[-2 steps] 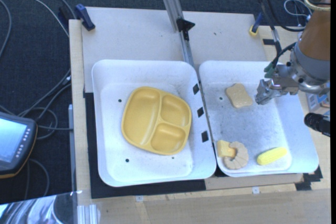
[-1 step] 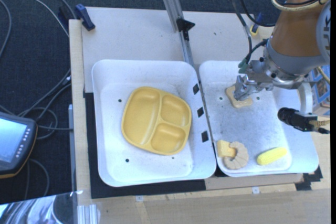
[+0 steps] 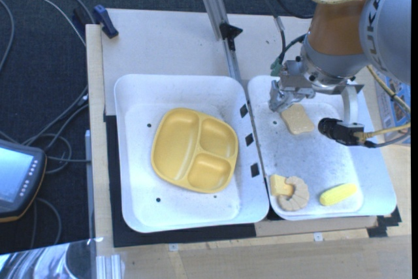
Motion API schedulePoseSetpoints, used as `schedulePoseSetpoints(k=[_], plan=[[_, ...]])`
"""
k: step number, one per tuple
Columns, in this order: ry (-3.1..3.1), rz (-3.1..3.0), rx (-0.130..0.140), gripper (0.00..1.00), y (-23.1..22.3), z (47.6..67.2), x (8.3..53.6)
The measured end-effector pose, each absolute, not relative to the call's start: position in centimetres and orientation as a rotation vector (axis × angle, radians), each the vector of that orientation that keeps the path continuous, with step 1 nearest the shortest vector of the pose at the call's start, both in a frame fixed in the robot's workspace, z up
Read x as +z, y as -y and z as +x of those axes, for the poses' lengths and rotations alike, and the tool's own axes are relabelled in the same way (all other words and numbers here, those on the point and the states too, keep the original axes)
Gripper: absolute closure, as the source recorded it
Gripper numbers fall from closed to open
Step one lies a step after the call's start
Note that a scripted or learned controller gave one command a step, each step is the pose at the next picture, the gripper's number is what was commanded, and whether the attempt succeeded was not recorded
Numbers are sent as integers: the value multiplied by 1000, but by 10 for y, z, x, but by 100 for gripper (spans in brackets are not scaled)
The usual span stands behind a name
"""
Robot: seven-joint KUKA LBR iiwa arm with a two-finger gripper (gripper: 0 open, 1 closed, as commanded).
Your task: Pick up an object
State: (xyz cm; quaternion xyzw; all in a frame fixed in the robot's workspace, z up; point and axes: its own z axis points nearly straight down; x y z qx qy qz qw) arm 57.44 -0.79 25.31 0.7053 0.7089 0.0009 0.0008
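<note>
2 white bins are counted on the bench: the left bin [image 3: 130, 160] and the right bin [image 3: 366, 166]. In the left bin, 1 yellow divided plate [image 3: 194, 149] with 3 compartments is seen. In the right bin, 4 food items are counted: 1 tan bread slice [image 3: 298, 119], 1 cheese wedge [image 3: 281, 185], 1 round ridged biscuit [image 3: 296, 194] and 1 corn cob [image 3: 338, 193]

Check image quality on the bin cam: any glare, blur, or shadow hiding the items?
Camera view: lighting even and soft; the yellow tray shows only mild sheen. Bread slice, corn cob and cookie are sharp. The arm casts a soft shadow around the gripper; its tips look slightly murky.
</note>
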Motion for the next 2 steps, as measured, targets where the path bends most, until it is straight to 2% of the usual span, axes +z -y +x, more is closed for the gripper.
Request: schedulePoseSetpoints(k=[2], plan=[[-2228,2215,5,100,-88,627,228]])
